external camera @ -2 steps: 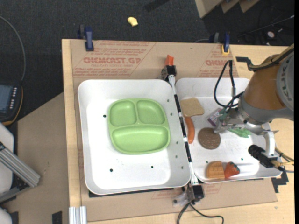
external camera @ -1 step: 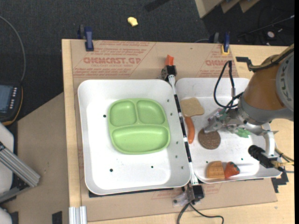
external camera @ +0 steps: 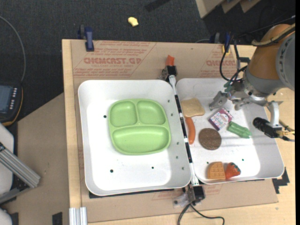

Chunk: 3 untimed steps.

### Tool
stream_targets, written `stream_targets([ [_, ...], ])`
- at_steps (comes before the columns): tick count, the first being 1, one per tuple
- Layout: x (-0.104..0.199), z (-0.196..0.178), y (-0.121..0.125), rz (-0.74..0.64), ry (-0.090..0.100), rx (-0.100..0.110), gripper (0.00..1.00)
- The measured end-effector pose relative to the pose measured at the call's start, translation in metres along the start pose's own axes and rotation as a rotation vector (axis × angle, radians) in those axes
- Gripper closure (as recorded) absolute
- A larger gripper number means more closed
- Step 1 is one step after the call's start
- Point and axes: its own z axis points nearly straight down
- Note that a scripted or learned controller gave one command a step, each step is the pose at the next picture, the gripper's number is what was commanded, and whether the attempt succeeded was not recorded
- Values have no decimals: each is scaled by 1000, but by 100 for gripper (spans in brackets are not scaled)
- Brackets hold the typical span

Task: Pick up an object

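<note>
Bench board (external camera: 117,60) reads "CHEMCAST GP"; gripper (external camera: 228,99) above purple packet (external camera: 220,119).

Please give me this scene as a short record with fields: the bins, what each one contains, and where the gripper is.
left bin: green divided plate
right bin: bread slice, sausage, brown round patty, purple packet, green piece, waffle, red piece
gripper: over the right bin's far part, just above the purple packet
held object: none seen between the jaws
arm: enters from the right
</note>
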Motion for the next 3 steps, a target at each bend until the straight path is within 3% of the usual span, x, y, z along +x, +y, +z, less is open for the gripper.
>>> stream_targets([
  [1, 56, 30, -57, 0, -8, -13, 0],
  [2, 55, 36, -97, 4, 5, 13, 0],
  [3, 55, 26, -95, 3, 3, 8, 100],
])
